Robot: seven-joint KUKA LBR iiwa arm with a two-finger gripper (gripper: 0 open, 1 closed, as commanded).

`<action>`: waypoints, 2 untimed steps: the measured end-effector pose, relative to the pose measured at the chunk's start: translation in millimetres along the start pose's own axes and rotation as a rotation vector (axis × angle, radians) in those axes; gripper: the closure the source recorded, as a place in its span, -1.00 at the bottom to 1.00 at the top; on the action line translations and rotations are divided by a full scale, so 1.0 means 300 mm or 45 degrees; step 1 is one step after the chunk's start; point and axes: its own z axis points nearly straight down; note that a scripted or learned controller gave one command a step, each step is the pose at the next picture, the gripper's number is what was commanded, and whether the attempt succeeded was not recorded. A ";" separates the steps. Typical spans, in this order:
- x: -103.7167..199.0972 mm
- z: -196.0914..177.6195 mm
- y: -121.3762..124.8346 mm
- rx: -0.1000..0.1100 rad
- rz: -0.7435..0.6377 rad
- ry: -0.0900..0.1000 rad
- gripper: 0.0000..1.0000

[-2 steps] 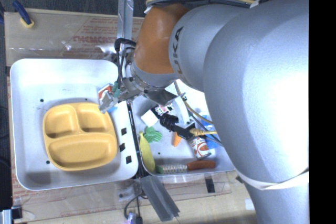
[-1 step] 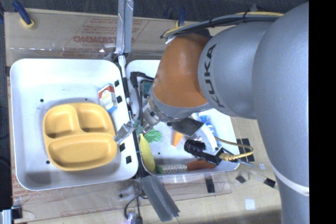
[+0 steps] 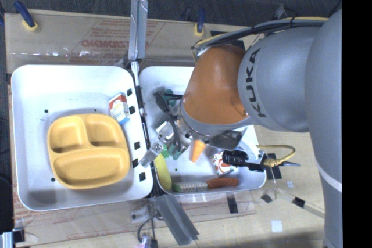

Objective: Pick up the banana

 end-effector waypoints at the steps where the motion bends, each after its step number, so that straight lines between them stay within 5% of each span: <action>1: 0.035 0.000 0.037 0.000 -0.045 0.000 -1.00; 2: -0.028 0.000 -0.031 0.000 -0.028 0.000 -1.00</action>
